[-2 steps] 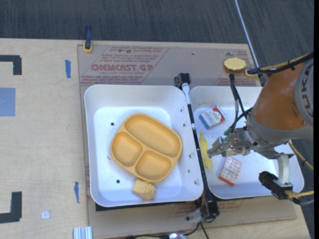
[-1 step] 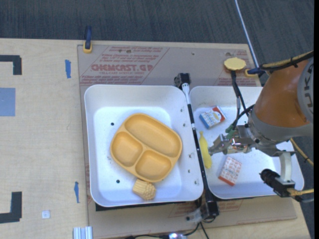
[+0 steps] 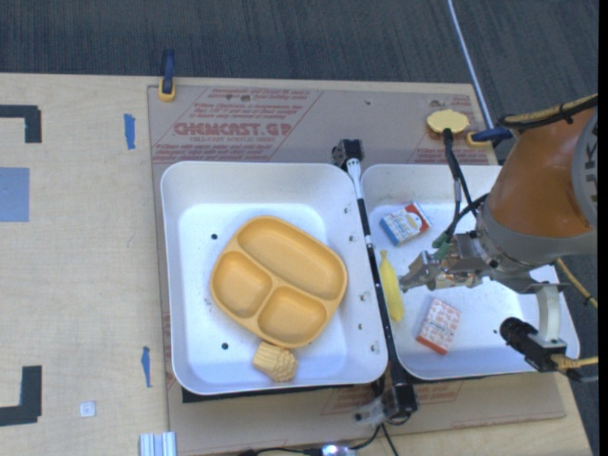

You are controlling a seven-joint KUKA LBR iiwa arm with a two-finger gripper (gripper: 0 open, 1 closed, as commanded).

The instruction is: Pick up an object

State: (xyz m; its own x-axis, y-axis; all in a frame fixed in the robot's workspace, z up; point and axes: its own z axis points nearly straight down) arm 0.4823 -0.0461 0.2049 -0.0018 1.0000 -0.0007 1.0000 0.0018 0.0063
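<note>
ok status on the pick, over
Gripper low in right white bin, beside yellow banana. Nothing seen held. Small red-white carton close by.

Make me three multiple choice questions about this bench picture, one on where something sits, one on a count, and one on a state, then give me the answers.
1. Where does the corn cob piece lie?
A. In the left bin, beside the yellow plate's near edge
B. In the right bin
C. On the bench outside the bins

2. How many compartments does the yellow plate have?
A. Two
B. Three
C. Five

3. How does the yellow banana lie in the right bin?
A. Standing upright mid-bin
B. Flat along the bin's left wall
C. Between the pincer's fingers

Answers: 1 A, it touches the plate's near rim inside the left bin. 2 B, three hollows show. 3 B, it lies lengthwise by the wall, left of the pincer.
</note>
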